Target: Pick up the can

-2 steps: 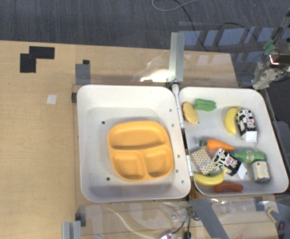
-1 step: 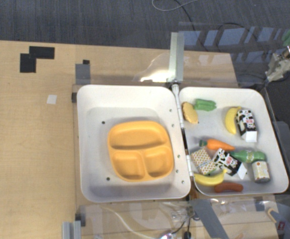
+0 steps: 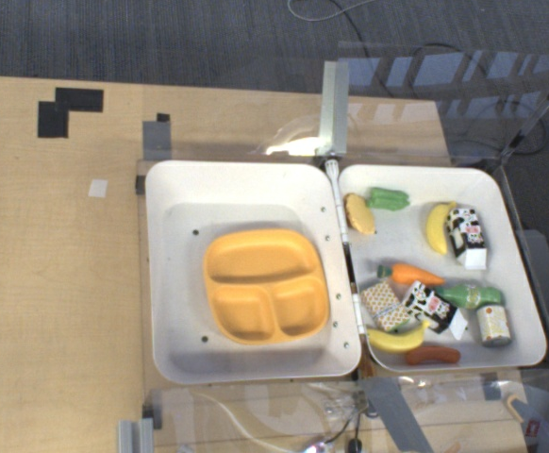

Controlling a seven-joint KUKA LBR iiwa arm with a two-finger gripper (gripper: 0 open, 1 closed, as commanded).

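Observation:
The can is small, with a pale label and a silvery top. It stands upright in the near right corner of the right bin. A green bottle lies just behind it, touching or almost touching. A cow-patterned carton lies to the can's left, with a small gap between them.
The right bin also holds a carrot, two bananas, a second cow-patterned carton, a green pepper, a bread roll, a checkered box and a red sausage. An orange divided tray sits in the left bin.

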